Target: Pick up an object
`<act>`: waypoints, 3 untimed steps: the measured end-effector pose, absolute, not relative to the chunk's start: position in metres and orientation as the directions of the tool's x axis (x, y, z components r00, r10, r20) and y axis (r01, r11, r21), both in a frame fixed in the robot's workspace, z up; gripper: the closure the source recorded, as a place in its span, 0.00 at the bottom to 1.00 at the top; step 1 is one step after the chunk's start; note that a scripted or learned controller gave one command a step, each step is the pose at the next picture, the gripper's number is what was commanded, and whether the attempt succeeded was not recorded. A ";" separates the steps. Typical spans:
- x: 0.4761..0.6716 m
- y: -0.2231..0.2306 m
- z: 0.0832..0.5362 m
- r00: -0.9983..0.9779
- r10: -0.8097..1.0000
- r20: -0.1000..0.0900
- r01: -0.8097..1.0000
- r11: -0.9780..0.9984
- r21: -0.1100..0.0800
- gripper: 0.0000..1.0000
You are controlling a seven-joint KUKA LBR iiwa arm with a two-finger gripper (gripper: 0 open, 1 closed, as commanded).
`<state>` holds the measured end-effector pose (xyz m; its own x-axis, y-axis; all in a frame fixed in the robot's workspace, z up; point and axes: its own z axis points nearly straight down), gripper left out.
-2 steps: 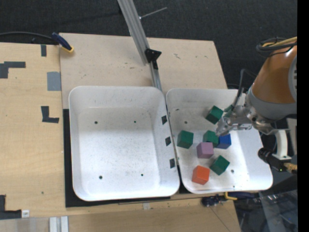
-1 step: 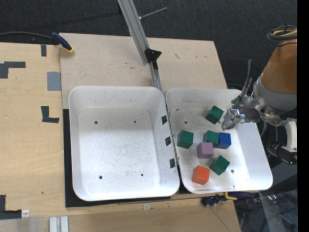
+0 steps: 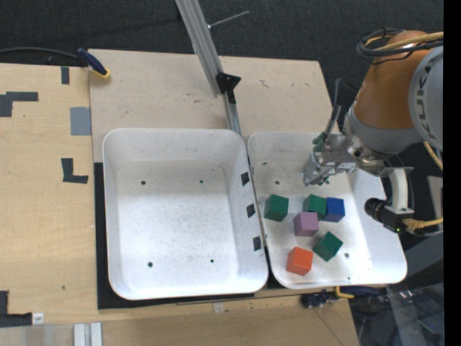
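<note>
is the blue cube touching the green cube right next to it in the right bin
Touching. In the camera view the blue cube sits flush against the right side of the green cube, with no strip of white bin floor between them.

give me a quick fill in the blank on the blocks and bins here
1. All the blocks lie in the ____ bin.
2. The block nearest the view's bottom edge is ____.
3. The purple block touches a ____ block on its upper right.
4. The end effector hangs above the ____ bin's upper part.

Missing words: right; orange; green; right
</note>
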<state>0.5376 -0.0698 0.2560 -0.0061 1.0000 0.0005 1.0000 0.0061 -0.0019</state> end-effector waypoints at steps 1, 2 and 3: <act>0.548 -0.020 0.251 -0.006 1.000 0.001 1.000 0.006 -0.002 1.00; 0.576 0.034 0.254 -0.008 1.000 0.002 1.000 0.008 0.000 1.00; 0.595 0.089 0.255 -0.007 1.000 0.001 1.000 0.007 0.000 1.00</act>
